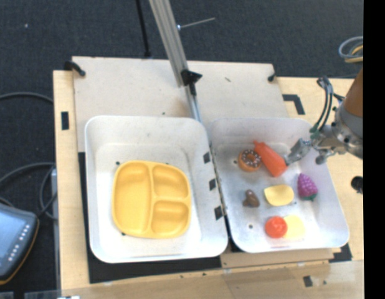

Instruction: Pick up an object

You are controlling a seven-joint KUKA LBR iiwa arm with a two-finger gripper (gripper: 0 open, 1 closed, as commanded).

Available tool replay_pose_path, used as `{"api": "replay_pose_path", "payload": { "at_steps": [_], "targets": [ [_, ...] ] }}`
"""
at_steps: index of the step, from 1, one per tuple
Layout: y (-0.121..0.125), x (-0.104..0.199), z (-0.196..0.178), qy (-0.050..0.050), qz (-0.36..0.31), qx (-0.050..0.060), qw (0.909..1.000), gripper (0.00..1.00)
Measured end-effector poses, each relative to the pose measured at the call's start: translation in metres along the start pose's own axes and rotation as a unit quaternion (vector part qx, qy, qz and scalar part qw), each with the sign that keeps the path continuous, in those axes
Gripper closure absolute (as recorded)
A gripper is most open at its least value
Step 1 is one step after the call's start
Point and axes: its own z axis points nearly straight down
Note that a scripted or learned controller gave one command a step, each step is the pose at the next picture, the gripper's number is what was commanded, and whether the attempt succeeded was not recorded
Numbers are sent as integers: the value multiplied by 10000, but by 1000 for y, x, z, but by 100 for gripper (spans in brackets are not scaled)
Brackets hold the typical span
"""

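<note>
Left bin [102,136] holds a yellow divided tray [152,199], flat and centred, nothing in its compartments. A metal pole [169,33] slants down to the seam between the bins.

Right bin [230,136] has the pickable items. A brown-orange donut [249,160] sits near the back, touching or just beside an orange carrot [271,159] lying at a slant. Further forward there is a small brown lump [251,199], then a yellow slice [279,195], with purple grapes [307,186] just to its right. At the front, a red tomato [276,227] touches a pale yellow block [294,227].

The gripper [311,150] hangs over the back right of this bin, by the carrot's end and above the grapes. The fingers look spread with nothing between them, though they are small and blurry.

Judgement: the carrot is the closest target. It looks like light, stiff toy plastic, smooth and likely slippery. Best taken across its narrow middle, not the tapered tip. The grapes are bumpy and so easier to hold. The tomato may roll.
</note>
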Motion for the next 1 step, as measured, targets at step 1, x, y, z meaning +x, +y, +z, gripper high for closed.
{"api": "replay_pose_path", "payload": {
  "at_steps": [1],
  "targets": [
    [-33,110,91,34,-8,33,10000,0]
  ]
}}
